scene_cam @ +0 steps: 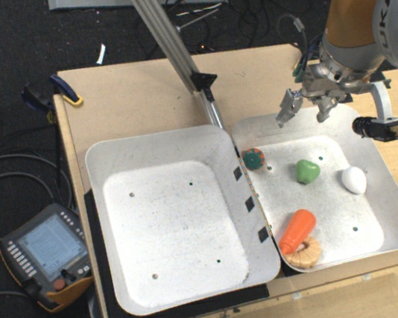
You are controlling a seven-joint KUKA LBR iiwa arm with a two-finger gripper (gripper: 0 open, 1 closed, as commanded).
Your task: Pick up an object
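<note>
Two white bins [112,229] on wooden bench [136,97]

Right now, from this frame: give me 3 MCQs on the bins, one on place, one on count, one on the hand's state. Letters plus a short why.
1. Where do the loose objects lie?
A. All in the right bin
B. All in the left bin
C. Split between both bins

2. How many objects are in that bin?
A. Two
B. Five
C. Eight

3. What is the hand doing?
A. Clamped on the orange carrot
B. Pressed down on the white egg
C. Raised over the far edge of the right bin, fingers apart, holding nothing

Key:
1 A: all sit in the right bin.
2 B: small multicoloured ball, green piece, white egg, orange carrot, tan piece.
3 C: the hand is above the bin's far rim, apart from every object, with nothing between its fingers.
</note>
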